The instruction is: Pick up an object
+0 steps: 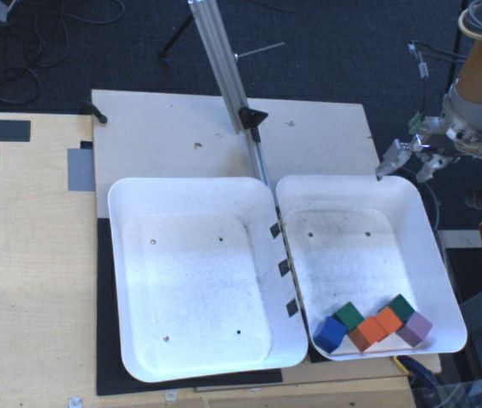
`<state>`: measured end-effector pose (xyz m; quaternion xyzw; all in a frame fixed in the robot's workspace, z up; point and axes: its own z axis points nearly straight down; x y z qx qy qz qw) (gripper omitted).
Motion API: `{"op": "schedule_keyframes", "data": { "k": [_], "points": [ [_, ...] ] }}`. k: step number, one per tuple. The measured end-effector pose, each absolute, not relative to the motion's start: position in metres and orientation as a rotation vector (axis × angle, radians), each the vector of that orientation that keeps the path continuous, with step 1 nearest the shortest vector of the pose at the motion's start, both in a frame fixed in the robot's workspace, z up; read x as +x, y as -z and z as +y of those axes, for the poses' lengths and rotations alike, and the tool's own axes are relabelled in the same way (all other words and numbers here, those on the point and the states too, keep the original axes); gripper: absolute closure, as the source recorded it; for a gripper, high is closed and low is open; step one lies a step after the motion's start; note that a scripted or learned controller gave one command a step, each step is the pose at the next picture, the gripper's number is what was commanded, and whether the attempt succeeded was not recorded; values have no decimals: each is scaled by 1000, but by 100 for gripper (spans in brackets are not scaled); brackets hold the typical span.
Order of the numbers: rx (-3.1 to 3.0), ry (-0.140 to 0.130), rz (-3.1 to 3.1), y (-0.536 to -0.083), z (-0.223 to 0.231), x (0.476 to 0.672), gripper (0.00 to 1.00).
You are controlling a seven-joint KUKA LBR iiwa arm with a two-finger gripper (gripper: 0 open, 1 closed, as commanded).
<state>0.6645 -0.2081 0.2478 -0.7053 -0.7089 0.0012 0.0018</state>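
Observation:
Several small blocks lie bunched in the near right corner of the right bin: a blue block, a green one, an orange one, a dark green one and a purple one. My gripper hangs above the far right corner of that bin, well away from the blocks. Its two fingers stand spread apart with nothing between them.
The left bin sits beside the right one, with black clips along the shared rim. A slanted aluminium rail rises behind the bins. Cables lie on the dark floor at the back.

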Motion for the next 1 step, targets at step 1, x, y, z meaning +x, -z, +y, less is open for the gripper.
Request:
{"op": "schedule_keyframes", "data": {
  "k": [1],
  "points": [
    [-2208, -4, -2222, -184, -128, 668, 0]
  ]
}}
